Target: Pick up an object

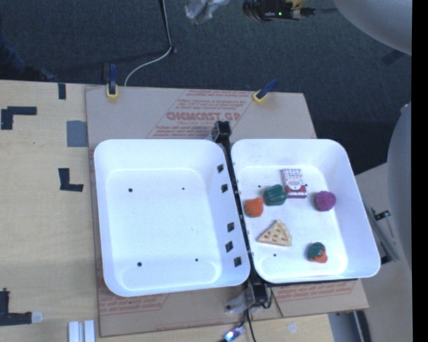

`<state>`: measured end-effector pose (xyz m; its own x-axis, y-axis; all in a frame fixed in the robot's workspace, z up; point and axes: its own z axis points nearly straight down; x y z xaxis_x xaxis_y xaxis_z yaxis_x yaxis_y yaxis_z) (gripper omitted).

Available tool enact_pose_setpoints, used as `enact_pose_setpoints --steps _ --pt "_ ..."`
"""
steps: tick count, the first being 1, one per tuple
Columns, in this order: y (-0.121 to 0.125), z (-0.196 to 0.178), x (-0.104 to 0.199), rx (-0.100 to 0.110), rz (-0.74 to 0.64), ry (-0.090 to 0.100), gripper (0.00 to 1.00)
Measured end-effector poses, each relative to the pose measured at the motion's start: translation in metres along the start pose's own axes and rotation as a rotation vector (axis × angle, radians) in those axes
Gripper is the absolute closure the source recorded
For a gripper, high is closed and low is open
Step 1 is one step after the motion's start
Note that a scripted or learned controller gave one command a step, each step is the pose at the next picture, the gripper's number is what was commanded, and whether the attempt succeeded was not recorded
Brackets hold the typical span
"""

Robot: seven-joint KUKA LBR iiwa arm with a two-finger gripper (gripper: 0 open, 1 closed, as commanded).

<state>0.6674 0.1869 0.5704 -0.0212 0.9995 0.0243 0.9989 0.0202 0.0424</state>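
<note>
Altogether 6 objects in right bin (348,200); 2 bins; gripper state: cannot tell.

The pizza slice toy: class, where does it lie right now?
The pizza slice toy lies in the right bin, toward its near left, below the orange ball and left of the strawberry.

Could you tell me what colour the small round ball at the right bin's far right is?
Purple ball, camera view.

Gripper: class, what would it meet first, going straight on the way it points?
The gripper seems to point toward the view's left; the black cable crosses that line first, though it may lie far lower.
</note>
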Motion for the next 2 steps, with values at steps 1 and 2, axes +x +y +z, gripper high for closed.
enact_pose_setpoints --steps 1,2 --pt "0.0004 -0.0098 0.0011 0.0 -0.002 -0.001 1.0" --pt "0.0007 -0.0195 0.0025 0.0 -0.004 -0.002 1.0"
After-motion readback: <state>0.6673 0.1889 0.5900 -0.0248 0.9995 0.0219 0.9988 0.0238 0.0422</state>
